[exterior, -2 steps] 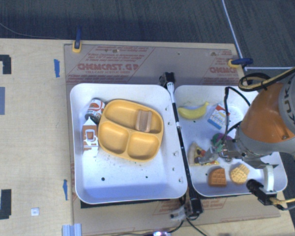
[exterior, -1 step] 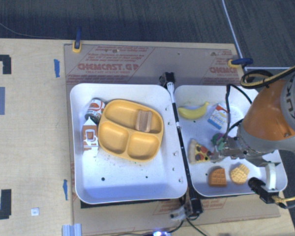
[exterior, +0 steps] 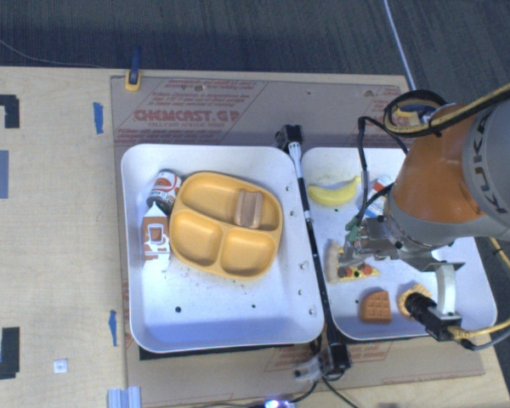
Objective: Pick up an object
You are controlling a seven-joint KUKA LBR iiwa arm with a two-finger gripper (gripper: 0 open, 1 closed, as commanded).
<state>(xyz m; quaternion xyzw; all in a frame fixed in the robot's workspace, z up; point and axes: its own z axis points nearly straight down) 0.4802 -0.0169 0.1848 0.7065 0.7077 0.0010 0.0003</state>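
Note:
My gripper [exterior: 355, 246] hangs low over the left side of the right bin [exterior: 480, 317], reaching in from the right. Directly beneath it lies a small pale card-like item with red and yellow marks [exterior: 354, 269]; whether they touch I cannot tell. A yellow banana [exterior: 333, 193] lies at the back of that bin. A brown waffle-shaped piece [exterior: 375, 306] sits near the front. Beside it, an orange ring [exterior: 412, 297] is partly hidden by the arm's black fitting.
The left bin [exterior: 153, 317] holds a yellow divided plate [exterior: 221, 236] with a brown block [exterior: 249, 208] in its rear compartment. A small can [exterior: 163, 191] and an orange-and-white carton [exterior: 155, 237] lie by the plate's left side. A black-and-white bar [exterior: 299, 185] runs between the bins.

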